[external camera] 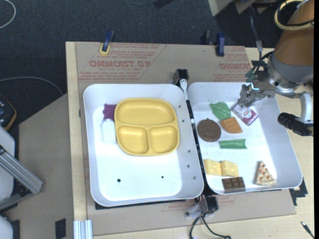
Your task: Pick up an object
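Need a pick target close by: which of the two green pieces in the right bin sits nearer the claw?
The leaf-shaped green piece near the bin's top, just left of the claw. The long green strip lies lower, beneath the orange piece.

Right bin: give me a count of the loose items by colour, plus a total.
Green: 2, leaf, bean pod
Brown: 2, cookie, chocolate bar
Orange: 1
Yellow: 1, cheese
Pizza slice: 1
Red-white packet: 1
Total: 8

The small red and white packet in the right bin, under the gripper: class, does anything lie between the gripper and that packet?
Nothing visible does. The gripper hangs directly over the red and white packet near the back of the right bin. The orange piece and green leaf piece lie beside the packet, to its left, not over it.
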Available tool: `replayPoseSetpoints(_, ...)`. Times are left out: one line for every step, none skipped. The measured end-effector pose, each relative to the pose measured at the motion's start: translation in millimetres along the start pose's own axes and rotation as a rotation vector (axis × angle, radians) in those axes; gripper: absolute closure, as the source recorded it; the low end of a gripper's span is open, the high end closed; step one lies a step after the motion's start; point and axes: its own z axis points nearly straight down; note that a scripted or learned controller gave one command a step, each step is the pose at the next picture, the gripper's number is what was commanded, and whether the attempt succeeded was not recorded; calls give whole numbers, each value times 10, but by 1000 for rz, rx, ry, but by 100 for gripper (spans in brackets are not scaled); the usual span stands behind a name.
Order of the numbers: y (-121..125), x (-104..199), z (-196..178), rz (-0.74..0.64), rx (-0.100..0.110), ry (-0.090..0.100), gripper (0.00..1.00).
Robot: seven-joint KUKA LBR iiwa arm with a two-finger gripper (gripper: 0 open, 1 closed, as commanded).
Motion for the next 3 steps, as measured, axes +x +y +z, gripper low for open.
replayPoseSetpoints(-283,477,-103,-4,9,5,100)
replayPoseSetpoints(-575,934,-168,-4,10,4,100)
replayPoseSetpoints(-865,1425,26,-5,12,4,100)
